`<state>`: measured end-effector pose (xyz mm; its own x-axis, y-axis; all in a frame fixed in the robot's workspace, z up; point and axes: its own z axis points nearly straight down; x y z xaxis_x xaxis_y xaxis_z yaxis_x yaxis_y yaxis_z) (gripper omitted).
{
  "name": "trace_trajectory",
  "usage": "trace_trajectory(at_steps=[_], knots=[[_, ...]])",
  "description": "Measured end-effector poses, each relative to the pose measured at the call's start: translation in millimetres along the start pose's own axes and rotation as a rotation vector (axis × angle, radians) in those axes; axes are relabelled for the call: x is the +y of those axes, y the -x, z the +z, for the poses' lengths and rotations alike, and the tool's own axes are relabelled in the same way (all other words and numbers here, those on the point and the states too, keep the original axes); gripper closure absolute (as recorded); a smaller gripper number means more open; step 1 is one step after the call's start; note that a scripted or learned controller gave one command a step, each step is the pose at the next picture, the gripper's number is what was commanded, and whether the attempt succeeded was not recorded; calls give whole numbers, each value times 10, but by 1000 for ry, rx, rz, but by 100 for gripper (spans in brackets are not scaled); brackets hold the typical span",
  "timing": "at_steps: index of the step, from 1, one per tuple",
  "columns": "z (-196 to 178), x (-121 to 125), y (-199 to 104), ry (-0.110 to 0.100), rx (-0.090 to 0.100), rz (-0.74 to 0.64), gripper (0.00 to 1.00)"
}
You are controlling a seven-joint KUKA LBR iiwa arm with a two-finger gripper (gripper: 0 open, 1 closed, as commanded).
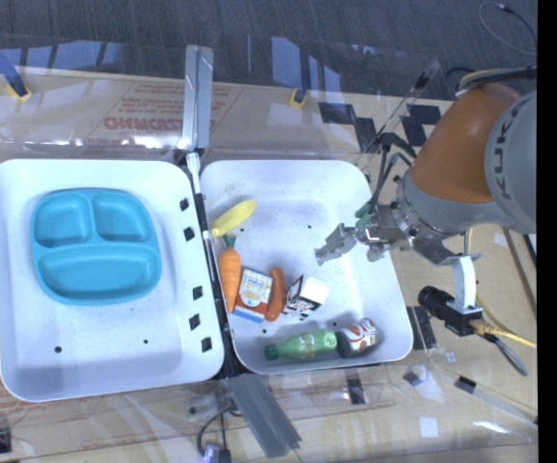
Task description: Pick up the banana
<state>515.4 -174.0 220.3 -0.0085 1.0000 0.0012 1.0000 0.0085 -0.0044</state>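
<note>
The yellow banana (pixel 233 217) lies in the right bin (pixel 288 186) near its upper left corner, angled up to the right, just above the carrot. My gripper (pixel 340 243) hovers over the right side of the same bin, well to the right of the banana and apart from it. Its fingers (pixel 331 249) point left and look spread, with nothing between them. The grey arm with its orange band (pixel 461 152) reaches in from the right.
Below the banana lie a carrot (pixel 230 276), a small carton (pixel 254 290), a sausage (pixel 276 293), a black-and-white box (pixel 304 295), a green bottle (pixel 307 345) and a can (pixel 360 336). The left bin (pixel 27 355) holds a blue divided plate (pixel 95 242).
</note>
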Motion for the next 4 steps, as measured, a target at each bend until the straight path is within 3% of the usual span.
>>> trace_trajectory(at_steps=[1,2,3,4], knots=[[283,655,-788,1,-1,-83,0],[44,809,-1011,3,-2,-206,0],[913,1045,-725,0,-1,-241,0],[806,1052,-730,0,-2,-245,100]])
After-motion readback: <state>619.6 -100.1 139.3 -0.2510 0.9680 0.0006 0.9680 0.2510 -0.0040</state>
